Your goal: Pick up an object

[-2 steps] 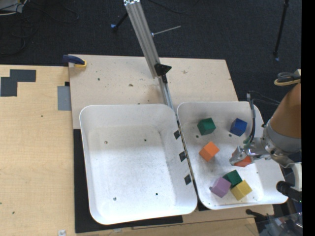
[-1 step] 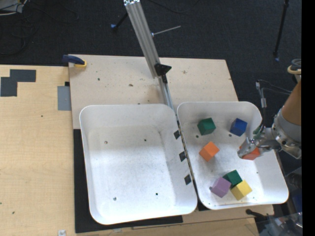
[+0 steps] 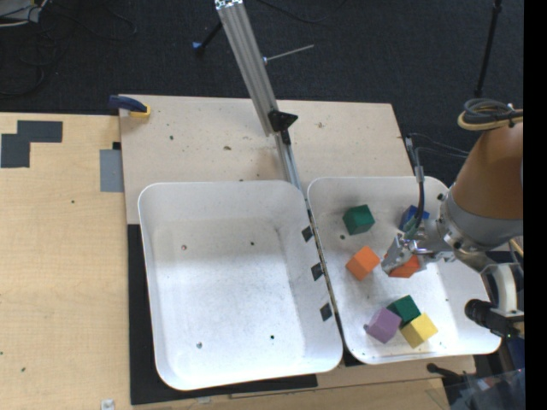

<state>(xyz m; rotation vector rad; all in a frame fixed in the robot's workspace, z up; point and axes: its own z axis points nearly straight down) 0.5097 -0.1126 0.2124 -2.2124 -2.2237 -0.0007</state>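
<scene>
With gripper [image 3: 402,259] low in right bin [image 3: 376,357] near its right edge, red-orange block [image 3: 405,268] sits at fingertips, touching; whether gripped, cannot tell. Orange cube [image 3: 362,262] just left.

Arm [image 3: 487,186] reached in from the right, over the right bin [image 3: 376,353]. Gripper [image 3: 403,261] sat low in that bin, right on a red block [image 3: 407,268]; fingers' state unclear. Orange block [image 3: 362,262] lay just left of the gripper. Green block [image 3: 359,219] was further back, apart from the rest. Near the front: purple block [image 3: 384,324], dark green block [image 3: 403,307] and yellow block [image 3: 419,330], clustered and touching or nearly so. Left bin [image 3: 171,212] was beside it. A metal rail [image 3: 252,62] slanted up from the bench [image 3: 197,135] behind the bins.
</scene>
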